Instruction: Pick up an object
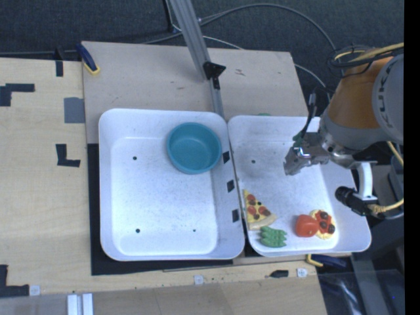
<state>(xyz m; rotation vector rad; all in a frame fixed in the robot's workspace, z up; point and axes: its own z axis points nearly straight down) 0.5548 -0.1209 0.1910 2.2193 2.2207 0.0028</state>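
We see our gripper (296, 161) over the right bin (275, 136), but we cannot tell how its jaws stand, and below them lie a tomato (306, 226) and a pizza slice (257, 211).

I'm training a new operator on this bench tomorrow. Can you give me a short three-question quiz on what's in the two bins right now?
1. True or false: the blue bowl sits in the left bin.
2. Which lies nearest the wall between the bins? A) pizza slice B) tomato C) gripper
3. Fill in: the green toy lies just below the ____ in the camera view.

Key
1. True; it is near the back right corner of that bin.
2. A; the slice lies by the left wall of the right bin.
3. Pizza slice.
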